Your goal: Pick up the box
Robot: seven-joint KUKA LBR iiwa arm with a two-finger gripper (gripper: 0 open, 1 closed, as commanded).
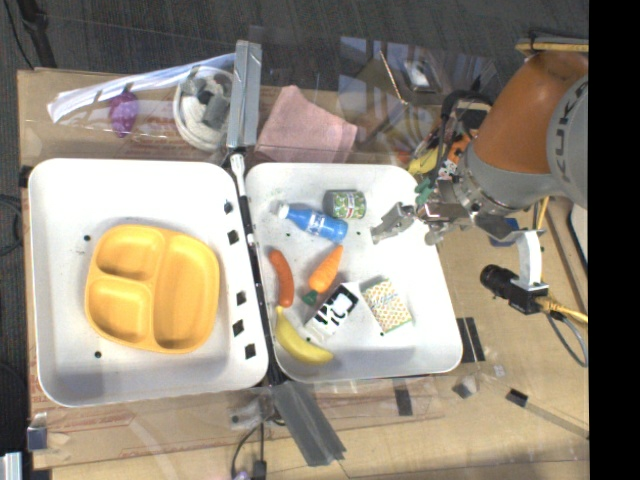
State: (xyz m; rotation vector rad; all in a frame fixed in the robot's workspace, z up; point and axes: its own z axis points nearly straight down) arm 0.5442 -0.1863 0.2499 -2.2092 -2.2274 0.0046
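The box (387,305) is small, with a green and yellow pattern. It lies flat in the front right part of the right bin (425,343). My gripper (390,224) hangs over the bin's right side, behind the box and well apart from it. I see nothing held in it. The grey arm with its orange band (525,98) reaches in from the right.
The right bin also holds a green can (347,204), a blue bottle (314,222), a carrot (325,267), a red sausage (283,278), a banana (298,340) and a black-and-white packet (333,309) just left of the box. A yellow divided tray (152,286) sits in the left bin.
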